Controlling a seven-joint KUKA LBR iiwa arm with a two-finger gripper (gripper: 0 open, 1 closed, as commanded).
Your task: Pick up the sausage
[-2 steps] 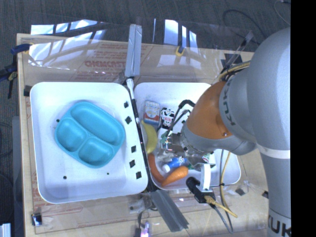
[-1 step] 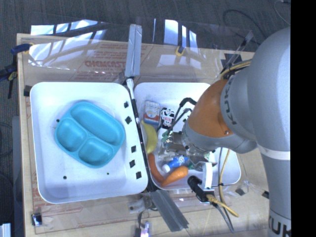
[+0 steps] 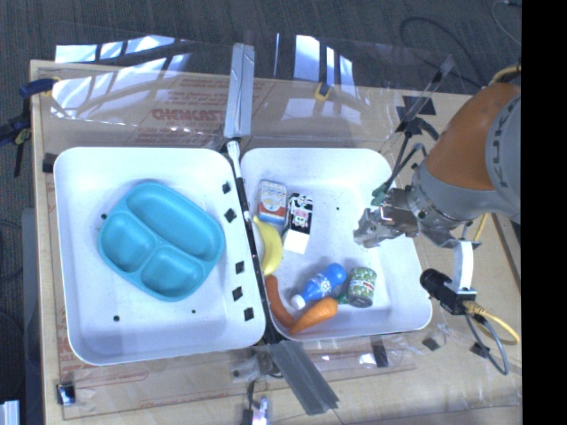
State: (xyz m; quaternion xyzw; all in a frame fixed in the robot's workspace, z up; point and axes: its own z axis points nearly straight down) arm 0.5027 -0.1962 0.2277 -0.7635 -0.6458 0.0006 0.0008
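The arm comes in from the right edge of the desk (image 3: 106, 374), grey with its orange band above the wrist. Its end effector (image 3: 374, 229) hangs over the right side of the right bin (image 3: 390, 321), near that bin's right wall. I cannot tell if it is open or closed, because the view is too blurred at this place. Nothing is seen gripped by it.

The sausage (image 3: 276, 301) lies in the right bin, along the left wall, near the bin's front left corner. It is reddish brown and a little curved. Its front end touches the carrot (image 3: 314, 315), which lies slanted along the front wall of the bin. Just behind the sausage is a banana (image 3: 270, 244), also along the left wall. The sausage is well apart from the end effector.

A blue bottle (image 3: 322, 284) with a white cap lies tilted just above the carrot, and a green can (image 3: 361, 286) lies on its side just beside the bottle, toward the right. Near the back left corner of this bin there is a small carton (image 3: 272, 198) with an orange and white label, and beside it a small black and white box (image 3: 300, 216).

The left bin (image 3: 80, 326) holds a blue divided plate (image 3: 161, 239), which sits about in the middle of it.
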